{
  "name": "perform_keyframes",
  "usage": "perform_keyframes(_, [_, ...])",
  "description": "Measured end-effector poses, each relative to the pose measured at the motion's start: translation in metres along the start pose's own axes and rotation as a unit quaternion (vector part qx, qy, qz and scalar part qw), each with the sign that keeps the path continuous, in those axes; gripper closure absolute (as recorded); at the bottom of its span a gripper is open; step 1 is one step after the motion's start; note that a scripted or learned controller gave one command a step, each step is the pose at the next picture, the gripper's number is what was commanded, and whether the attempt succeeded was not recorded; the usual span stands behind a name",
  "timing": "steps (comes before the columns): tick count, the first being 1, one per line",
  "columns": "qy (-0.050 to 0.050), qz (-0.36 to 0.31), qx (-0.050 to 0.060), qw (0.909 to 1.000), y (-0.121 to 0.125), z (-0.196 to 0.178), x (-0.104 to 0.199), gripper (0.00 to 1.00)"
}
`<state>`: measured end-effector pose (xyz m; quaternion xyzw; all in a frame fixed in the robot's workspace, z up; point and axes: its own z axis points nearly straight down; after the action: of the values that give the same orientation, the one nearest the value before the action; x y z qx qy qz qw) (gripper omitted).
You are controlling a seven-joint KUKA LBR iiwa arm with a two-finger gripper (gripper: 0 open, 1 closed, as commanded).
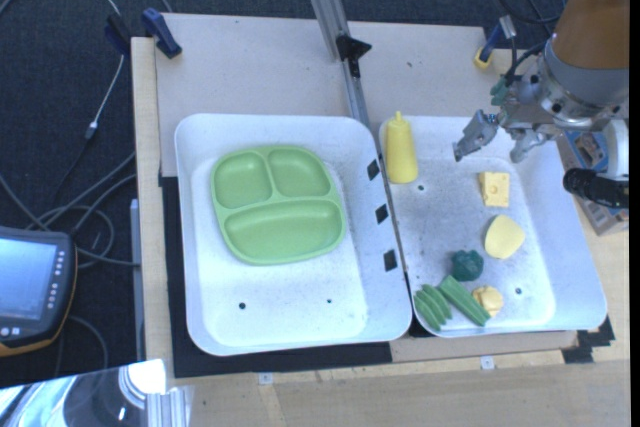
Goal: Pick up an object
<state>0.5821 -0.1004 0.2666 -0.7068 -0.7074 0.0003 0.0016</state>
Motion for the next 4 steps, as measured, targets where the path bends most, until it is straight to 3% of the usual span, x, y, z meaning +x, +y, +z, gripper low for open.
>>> perform_keyframes(1, [0.000, 0.000, -0.001, 1.0000, 0.000, 0.000, 0.000, 0.00])
perform_keyframes(4, [0.000, 0.000, 0.003, 1.0000, -0.005, 0.177, 0.002, 0.00])
